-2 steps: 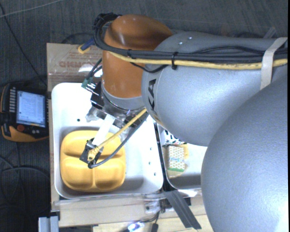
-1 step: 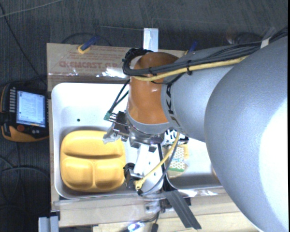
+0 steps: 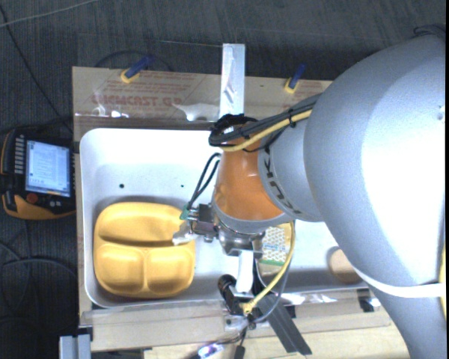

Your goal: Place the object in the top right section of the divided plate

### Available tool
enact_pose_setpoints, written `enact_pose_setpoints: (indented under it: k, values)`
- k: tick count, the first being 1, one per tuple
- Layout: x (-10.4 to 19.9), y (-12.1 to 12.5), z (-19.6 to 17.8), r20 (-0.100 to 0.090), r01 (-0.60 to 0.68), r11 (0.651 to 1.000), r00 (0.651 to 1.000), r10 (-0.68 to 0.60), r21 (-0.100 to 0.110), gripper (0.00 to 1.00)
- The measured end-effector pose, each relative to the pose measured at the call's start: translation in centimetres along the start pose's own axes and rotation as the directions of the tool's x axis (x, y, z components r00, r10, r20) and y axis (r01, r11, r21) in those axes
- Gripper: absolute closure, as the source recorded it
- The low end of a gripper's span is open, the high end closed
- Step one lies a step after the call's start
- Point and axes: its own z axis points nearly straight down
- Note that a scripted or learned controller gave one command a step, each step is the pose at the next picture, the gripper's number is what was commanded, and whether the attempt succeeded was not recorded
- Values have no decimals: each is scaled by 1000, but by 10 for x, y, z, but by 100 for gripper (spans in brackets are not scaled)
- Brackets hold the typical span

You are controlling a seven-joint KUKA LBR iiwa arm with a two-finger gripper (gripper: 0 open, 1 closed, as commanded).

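One yellow plate [image 3: 144, 249] sits just left of the gripper [image 3: 241, 254]. It is glossy, with three hollows: one long, two short. One white bin [image 3: 135, 163] holds it. One speckled yellow-green piece [image 3: 278, 247] lies just right of the gripper, half hidden under the wrist. One tan round piece [image 3: 343, 266] sits farther right. Gripper spread or pressed together? Cannot tell.

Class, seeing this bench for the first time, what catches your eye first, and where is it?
The big grey arm looms over the right half, its orange band at the centre. A yellow divided plate lies in the lower left of the left white bin. At far left, a handheld controller shows a lit screen.
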Motion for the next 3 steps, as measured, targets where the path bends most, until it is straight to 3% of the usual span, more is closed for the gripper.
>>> enact_pose_setpoints:
  k: [1,2,3]
  values:
    - [-62,11,-93,1,-11,1000,1000,11,1,0]
    - [15,-4,-8,-1,261,965,965,-261,2,0]
    - [-41,7,-63,0,491,871,871,-491,1,0]
